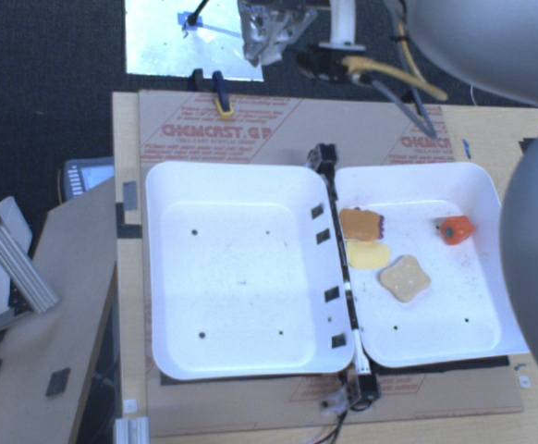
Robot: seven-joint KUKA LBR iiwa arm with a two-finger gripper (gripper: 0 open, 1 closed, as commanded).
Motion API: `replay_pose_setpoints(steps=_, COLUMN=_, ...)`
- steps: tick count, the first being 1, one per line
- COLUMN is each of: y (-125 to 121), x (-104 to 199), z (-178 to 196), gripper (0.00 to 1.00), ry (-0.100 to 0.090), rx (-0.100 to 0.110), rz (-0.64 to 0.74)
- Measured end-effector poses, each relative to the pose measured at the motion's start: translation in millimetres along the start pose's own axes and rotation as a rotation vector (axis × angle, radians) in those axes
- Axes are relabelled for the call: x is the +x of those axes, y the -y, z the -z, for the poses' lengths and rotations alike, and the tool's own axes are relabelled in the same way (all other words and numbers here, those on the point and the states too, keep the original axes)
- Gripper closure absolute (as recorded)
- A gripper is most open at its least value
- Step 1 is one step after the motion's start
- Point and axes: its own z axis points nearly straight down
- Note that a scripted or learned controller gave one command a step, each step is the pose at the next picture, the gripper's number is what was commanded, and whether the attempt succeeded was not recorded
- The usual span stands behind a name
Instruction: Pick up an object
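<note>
In the camera view the claw [267, 40] hangs high at the top of the picture, over the far edge of the surface [250, 123] and beyond both bins; nothing sits between its fingers, though how wide they stand I cannot tell from this angle — the metal is a blur of reflections. The grey arm [491, 26] sweeps in from the right and fills the upper right corner.

The things to pick all lie in the right bin [472, 336], well apart from the claw and toward the near right of it. An orange-brown block [360, 224] sits close to the divider where the two bins meet, a flat yellow piece [369, 255] just beside it on the near side and seemingly touching it, and a tan toast-shaped piece [405, 278] touching or nearly touching the yellow one. A small orange-red object [455, 229] lies alone nearer the bin's right side, with bare floor all round it.

The left bin [172, 276] holds none of these. By my judgement the lone orange-red object offers the freest approach — the three clustered pieces crowd one another and the divider wall, leaving less room for fingers to come down on either side. None has a clear long axis; the toast piece lies turned at a slant
</note>
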Motion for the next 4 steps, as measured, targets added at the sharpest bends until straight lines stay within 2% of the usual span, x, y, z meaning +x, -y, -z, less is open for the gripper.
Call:
replay_pose_setpoints(steps=1, y=-4.6, x=14.1, z=23.6, gripper=1.00, ry=0.001, rx=-0.001, rz=-0.005)
replay_pose_setpoints(steps=2, y=-4.4, x=13.7, z=53.6, gripper=1.00, ry=0.001, rx=-0.001, rz=-0.003)
replay_pose_setpoints(steps=3, y=-4.4, x=13.7, z=52.0, gripper=0.00, ry=0.002, rx=0.001, rz=-0.004)
replay_pose_setpoints(steps=4, y=-4.3, x=14.2, z=63.7, gripper=1.00, ry=0.001, rx=-0.001, rz=0.000)
